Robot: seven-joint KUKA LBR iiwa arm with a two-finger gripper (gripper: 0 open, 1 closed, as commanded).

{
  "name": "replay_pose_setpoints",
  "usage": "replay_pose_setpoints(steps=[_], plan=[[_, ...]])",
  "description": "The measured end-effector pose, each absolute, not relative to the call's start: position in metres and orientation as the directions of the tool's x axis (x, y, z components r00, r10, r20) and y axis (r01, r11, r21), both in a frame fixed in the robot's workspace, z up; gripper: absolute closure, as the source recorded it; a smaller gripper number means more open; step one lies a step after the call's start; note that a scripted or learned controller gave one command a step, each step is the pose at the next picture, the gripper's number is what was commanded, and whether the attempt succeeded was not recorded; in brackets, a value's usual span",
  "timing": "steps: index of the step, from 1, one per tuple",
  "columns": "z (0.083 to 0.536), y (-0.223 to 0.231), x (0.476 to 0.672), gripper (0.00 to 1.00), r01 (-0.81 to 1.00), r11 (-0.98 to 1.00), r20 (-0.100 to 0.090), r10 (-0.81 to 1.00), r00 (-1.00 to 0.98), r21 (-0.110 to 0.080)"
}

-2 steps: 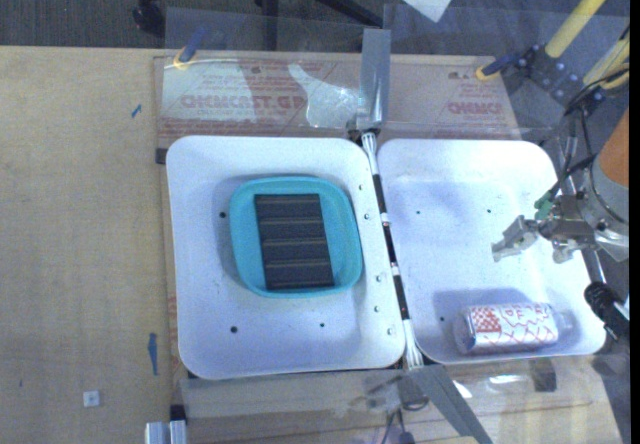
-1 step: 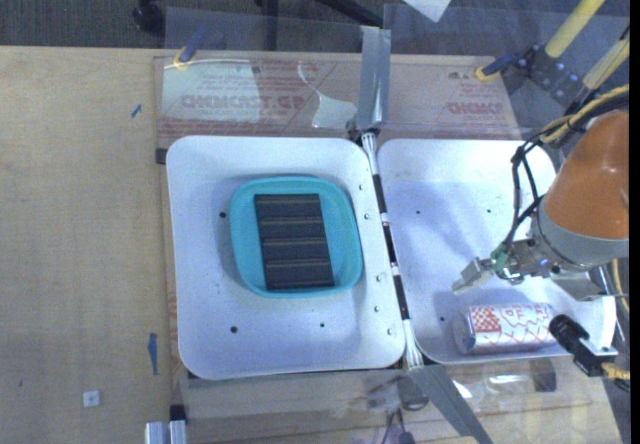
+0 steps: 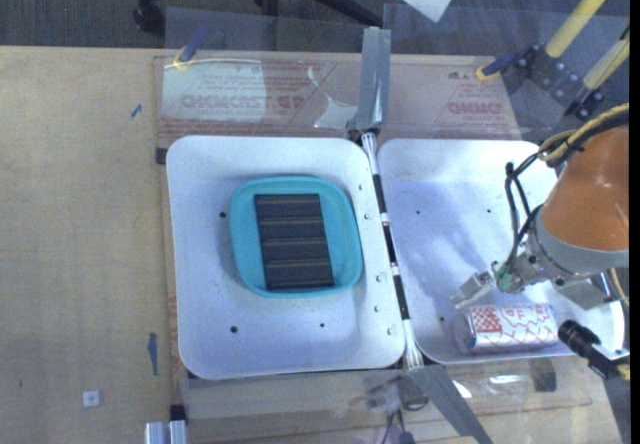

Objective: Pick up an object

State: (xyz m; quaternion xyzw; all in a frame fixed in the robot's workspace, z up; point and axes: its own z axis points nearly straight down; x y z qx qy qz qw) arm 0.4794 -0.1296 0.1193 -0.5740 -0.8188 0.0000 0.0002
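Note:
A small box [image 3: 510, 327] with a red-and-white pattern lies on its side near the front edge of the right bin [image 3: 440, 202]. My gripper [image 3: 488, 286] hangs low over the right bin, just above and behind the box's left end. The arm's orange band [image 3: 590, 197] and grey wrist cover the bin's right side. In the left bin [image 3: 200, 262] sits a light blue dish [image 3: 245, 232] with a dark ridged block [image 3: 293, 241] lying in it.
A metal divider [image 3: 385, 232] runs between the two bins. Clear plastic sheets and cardboard lie behind the bins. Cables loop off the arm at the right. Bare wooden bench stretches to the left.

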Motion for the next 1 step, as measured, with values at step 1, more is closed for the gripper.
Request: replay_pose_setpoints(steps=[1], plan=[[0.1193,-0.1297,0.4794,0.0,0.94,0.341,0.0,0.94,-0.341,0.0]])
